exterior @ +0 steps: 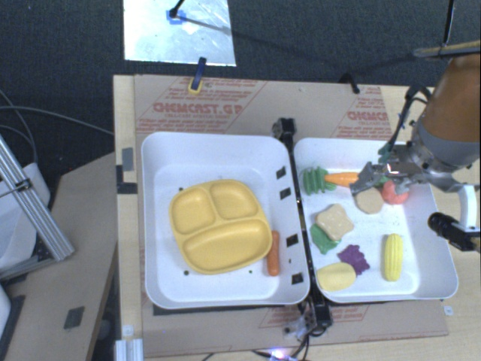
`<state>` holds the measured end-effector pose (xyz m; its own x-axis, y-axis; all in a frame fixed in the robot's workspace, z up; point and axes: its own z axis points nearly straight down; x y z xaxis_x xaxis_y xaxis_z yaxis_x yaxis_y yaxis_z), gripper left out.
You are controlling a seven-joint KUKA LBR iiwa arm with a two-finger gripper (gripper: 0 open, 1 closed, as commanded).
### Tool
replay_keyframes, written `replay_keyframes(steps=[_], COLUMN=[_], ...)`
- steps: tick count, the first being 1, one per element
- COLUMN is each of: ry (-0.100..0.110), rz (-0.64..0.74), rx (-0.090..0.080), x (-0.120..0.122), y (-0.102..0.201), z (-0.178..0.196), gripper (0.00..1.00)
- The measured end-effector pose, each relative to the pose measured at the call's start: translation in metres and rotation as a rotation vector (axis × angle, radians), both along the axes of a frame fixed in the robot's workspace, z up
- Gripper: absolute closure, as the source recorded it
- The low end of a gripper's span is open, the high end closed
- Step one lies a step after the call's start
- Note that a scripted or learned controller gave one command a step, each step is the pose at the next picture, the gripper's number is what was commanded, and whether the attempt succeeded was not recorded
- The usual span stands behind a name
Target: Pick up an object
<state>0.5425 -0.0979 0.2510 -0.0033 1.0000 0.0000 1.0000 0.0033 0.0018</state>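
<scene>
Fixed above the bench [248,96], looking down at a slant. Set far enough back to take in both bins: left bin [158,156], right bin [436,277]. Floor at far edge.

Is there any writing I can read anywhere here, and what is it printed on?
"CHEMCAST GP": red print on the brown board under the bins, at its upper left.
The same red print repeats at the board's upper right and along its lower edge, but is too cut off or blurred to read.

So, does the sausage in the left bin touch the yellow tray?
Touching. The camera view shows the sausage lying against the right edge of the yellow tray, with no white gap between them.
</scene>
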Motion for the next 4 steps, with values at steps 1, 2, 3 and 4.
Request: replay_keyframes(steps=[1, 2, 3, 4], ry=[0.011, 0.000, -0.003, 0.004], rz=[-0.002, 0.013, -0.007, -0.008], rx=[0.003, 0.004, -0.002, -0.001], x=[-0.057, -0.056, -0.011, -0.058], y=[0.028, 0.165, 0.090, 0.051], z=[-0.071, -0.067, -0.066, -0.067], gripper=[0.00, 0.00, 0.00, 0.00])
